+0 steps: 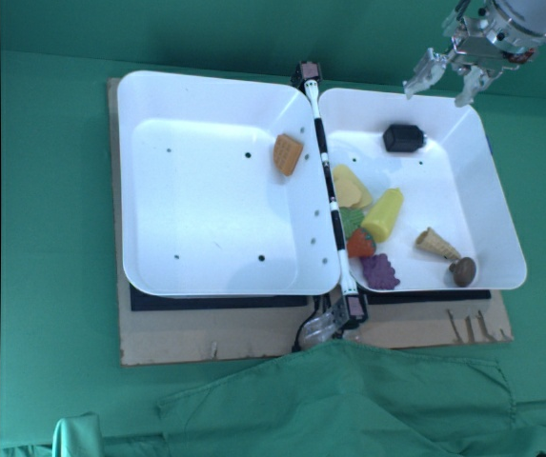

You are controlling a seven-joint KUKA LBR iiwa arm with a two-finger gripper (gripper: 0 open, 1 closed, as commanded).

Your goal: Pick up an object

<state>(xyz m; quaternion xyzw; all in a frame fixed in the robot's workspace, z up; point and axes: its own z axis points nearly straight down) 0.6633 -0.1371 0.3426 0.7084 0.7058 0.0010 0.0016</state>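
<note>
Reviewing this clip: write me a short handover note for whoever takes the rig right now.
Gripper: open, holding nothing, above the far edge of the right bin.
Right bin holds: black object near the far wall, closest to the gripper; yellow pieces by the divider; red and green piece; purple grapes; ice cream cone; brown piece in the near right corner.
Left bin: one orange piece near the divider.
Done: nothing picked yet.
Left: descend, grasp one object, lift.
</note>
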